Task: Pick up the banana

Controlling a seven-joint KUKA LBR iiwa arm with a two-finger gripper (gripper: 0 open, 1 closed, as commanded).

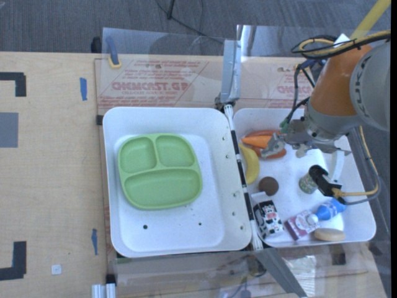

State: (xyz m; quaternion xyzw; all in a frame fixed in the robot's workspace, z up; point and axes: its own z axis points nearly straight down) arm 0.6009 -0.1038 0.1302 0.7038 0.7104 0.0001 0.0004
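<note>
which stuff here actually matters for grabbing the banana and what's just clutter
Belongs to the job:
- banana, at the left wall of the right bin
- end effector, over the carrot just above the banana

Just lying about:
- green divided plate in the left bin
- brown round thing
- small bottle with blue cap
- black-and-white carton
- tan oval thing

Pale wooden worktop (49, 185) bearing two shallow white plastic bins side by side, left bin (124, 228) and right bin (363, 228), edges touching.
</note>
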